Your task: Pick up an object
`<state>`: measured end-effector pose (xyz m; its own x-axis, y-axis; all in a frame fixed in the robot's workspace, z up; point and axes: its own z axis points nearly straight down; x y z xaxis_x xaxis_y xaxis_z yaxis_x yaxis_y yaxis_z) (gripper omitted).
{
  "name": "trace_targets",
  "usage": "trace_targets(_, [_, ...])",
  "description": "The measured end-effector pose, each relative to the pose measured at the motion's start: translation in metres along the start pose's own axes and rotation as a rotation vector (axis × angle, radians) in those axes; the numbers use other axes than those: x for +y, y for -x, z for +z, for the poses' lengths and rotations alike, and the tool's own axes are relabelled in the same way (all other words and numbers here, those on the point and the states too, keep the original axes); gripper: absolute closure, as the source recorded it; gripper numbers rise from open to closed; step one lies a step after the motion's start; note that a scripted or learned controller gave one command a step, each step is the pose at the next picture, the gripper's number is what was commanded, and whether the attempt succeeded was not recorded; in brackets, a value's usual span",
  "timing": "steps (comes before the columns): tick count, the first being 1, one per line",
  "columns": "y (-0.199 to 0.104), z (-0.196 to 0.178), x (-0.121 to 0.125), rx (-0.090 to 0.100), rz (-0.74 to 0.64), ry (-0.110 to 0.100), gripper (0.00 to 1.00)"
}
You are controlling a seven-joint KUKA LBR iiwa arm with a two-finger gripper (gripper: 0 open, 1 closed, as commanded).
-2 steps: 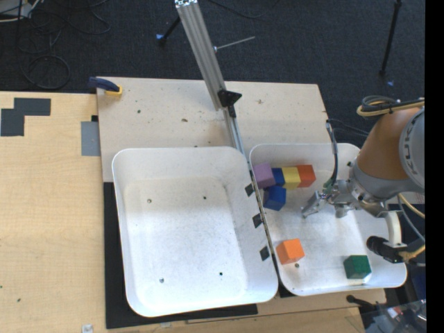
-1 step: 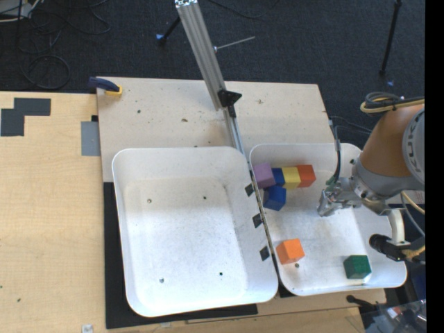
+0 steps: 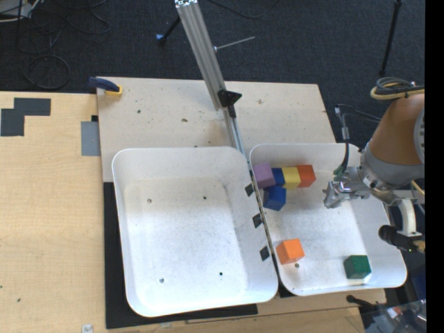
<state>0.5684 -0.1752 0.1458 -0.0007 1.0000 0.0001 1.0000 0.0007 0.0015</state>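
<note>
End effector (image 3: 338,191) hangs at the right of the frame, over the right bin (image 3: 326,286); whether it is released or clenched cannot be told. Nothing is seen in its grasp. The nearest blocks, orange (image 3: 306,175), yellow (image 3: 291,177), blue (image 3: 275,197) and purple (image 3: 263,175), are packed touching by the bin's left wall. Risk: a descent there may jam or scatter them. The lone orange cube (image 3: 291,250) and green cube (image 3: 357,266) have open floor around them.
</note>
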Motion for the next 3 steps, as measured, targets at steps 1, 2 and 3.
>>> trace_targets(1, [-0.002,-0.045,0.007,0.000,-0.001,0.001,1.00])
trace_targets(2, [-0.002,-0.063,0.007,0.000,-0.001,-0.001,1.00])
trace_targets(3, [-0.049,-0.075,0.004,0.003,-0.003,-0.004,1.00])
